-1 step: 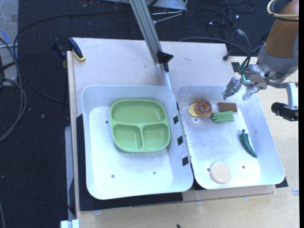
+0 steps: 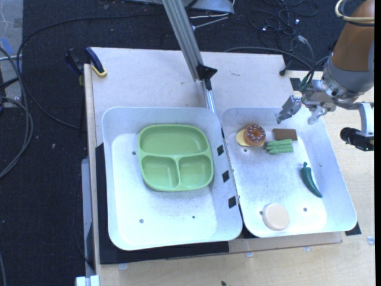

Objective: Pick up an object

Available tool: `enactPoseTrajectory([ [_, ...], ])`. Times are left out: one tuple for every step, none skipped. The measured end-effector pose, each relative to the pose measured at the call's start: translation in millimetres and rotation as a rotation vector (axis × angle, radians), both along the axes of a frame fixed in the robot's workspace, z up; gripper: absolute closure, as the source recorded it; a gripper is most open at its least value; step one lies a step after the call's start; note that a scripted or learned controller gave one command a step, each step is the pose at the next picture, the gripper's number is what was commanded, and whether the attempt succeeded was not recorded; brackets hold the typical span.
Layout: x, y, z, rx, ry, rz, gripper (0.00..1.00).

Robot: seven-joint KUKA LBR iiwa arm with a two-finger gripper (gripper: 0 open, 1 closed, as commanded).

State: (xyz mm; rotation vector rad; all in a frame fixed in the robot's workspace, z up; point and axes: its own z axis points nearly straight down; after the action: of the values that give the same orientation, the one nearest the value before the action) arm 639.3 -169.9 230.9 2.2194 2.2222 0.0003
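Note:
The right bin (image 2: 333, 177) holds a sprinkled donut (image 2: 255, 134) lying on a yellow piece (image 2: 241, 138), a brown block (image 2: 284, 134), a green bean bundle (image 2: 279, 147), a dark green pepper (image 2: 310, 179) and a pale round bun (image 2: 276, 216). My gripper (image 2: 300, 111) hangs above the bin's far edge, a little beyond the brown block. Its two fingers stand apart with nothing between them.
The left bin (image 2: 119, 159) carries a green divided plate (image 2: 176, 157). A slanted metal pole (image 2: 186, 31) rises behind the bins. A blue and yellow tool (image 2: 96, 62) lies at the bench's far left corner. Cables run across the dark floor.

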Motion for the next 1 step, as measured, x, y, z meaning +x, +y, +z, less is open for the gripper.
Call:
enactPoseTrajectory([
  [0.1,3.1,-43.2,0.0,0.004,0.0,0.0],
])
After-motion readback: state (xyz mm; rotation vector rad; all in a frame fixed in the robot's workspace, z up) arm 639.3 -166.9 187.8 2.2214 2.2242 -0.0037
